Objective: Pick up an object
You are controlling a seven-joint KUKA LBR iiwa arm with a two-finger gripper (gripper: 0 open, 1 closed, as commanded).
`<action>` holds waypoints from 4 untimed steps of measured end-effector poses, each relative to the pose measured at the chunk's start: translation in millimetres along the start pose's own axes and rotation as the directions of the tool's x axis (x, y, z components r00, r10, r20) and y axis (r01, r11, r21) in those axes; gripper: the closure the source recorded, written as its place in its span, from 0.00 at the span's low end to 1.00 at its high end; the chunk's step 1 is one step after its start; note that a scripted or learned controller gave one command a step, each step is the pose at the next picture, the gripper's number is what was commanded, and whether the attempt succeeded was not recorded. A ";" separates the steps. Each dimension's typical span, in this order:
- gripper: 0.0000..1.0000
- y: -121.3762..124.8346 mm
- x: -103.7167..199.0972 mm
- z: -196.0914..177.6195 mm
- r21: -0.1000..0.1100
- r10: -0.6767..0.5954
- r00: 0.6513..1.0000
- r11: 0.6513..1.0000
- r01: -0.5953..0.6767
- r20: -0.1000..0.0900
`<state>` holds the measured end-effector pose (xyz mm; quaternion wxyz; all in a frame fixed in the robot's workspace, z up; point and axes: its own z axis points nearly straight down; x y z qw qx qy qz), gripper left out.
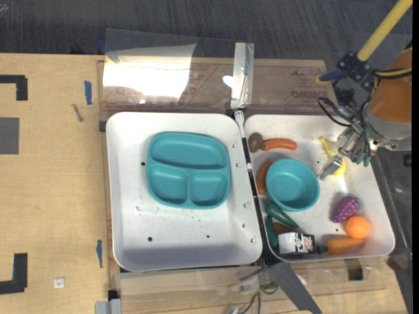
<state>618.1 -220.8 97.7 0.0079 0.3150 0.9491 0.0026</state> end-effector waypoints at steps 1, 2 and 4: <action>0.00 2.9 2.5 0.0 -0.007 0.124 0.992 0.992 -0.124 0.000; 0.00 25.3 8.2 7.3 0.004 0.145 0.989 0.989 -0.145 -0.004; 0.00 67.3 73.0 9.1 0.007 0.530 0.848 0.848 -0.530 -0.005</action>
